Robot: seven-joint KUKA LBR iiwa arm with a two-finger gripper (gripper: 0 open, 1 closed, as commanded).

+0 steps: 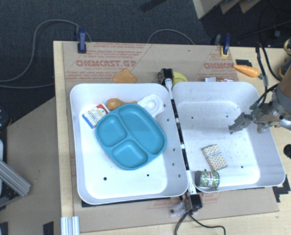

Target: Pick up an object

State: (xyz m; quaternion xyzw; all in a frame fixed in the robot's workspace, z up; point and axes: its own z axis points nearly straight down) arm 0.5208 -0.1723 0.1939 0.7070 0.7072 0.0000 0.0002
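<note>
Grey end effector hangs over my right white bin; I cannot tell its state. Nearest candidates, a checkered flat packet and green-labelled can, lie apart, leaving room to descend.

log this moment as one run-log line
phase: approach | gripper: over right bin, nothing seen held | nearest: patterned packet | green can at front rim | left bin: blue tray
</note>
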